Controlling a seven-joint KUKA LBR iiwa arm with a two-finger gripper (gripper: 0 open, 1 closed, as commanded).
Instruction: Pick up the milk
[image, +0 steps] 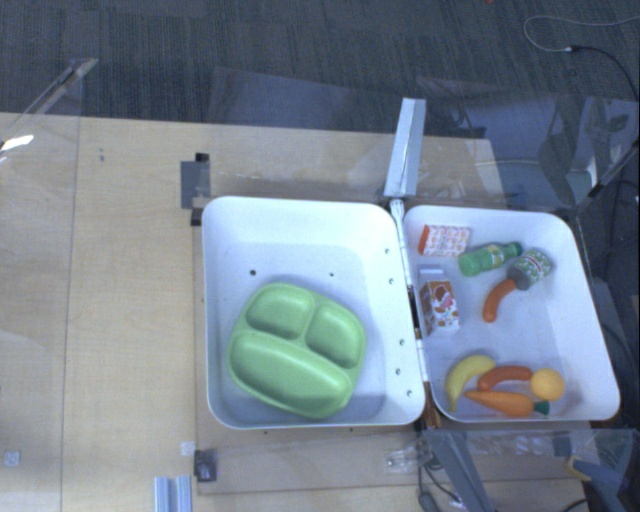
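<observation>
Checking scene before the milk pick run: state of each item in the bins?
milk: lying flat by right bin's left wall, untouched
orange-white carton: lying flat, top left corner
green bottle: on its side
grey-green can: tipped over
sausage: loose, slanted
banana: touching red sausage
carrot: lying along front wall
lemon: beside carrot
green tray: flat in left bin, compartments bare
</observation>
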